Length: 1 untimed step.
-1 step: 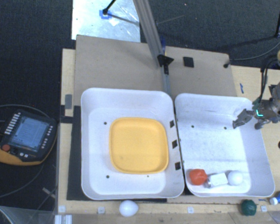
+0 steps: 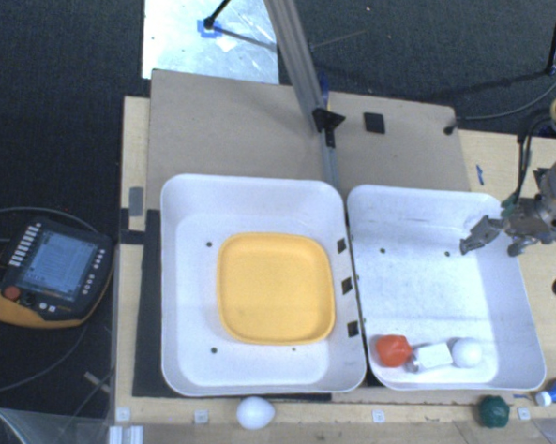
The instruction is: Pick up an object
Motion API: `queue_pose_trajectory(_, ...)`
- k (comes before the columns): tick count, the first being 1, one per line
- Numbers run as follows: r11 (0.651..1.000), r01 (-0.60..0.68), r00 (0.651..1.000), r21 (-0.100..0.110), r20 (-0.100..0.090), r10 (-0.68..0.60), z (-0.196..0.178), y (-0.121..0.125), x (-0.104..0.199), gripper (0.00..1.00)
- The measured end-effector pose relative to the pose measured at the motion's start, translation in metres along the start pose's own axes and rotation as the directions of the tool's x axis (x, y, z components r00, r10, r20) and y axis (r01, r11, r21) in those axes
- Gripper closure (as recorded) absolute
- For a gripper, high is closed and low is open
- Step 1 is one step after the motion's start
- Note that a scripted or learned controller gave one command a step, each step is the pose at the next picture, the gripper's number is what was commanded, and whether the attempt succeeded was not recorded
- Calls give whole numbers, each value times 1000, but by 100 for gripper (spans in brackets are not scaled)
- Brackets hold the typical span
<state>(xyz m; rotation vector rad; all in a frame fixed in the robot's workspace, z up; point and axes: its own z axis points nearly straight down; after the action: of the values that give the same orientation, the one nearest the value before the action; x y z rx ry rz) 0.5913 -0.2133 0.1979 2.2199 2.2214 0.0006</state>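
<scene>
Right bin [image 2: 444, 273]: red object [image 2: 391, 349] at near wall, well apart from gripper [image 2: 493, 237], fingers spread.

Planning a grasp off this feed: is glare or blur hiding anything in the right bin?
Camera view: even light, soft overall; the white ball nearly blends into the right bin, the red object stands out, the gripper looks slightly blurred.

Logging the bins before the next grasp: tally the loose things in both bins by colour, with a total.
Yellow: 1, the plate in the left bin
Red: 1, the red lump in the right bin
White: 2, the white block and white ball beside it
Total: 4
</scene>
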Motion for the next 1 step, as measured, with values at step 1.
queue_pose_trajectory(1,1000,0,1000,5,-2,0,62,2,4,0)
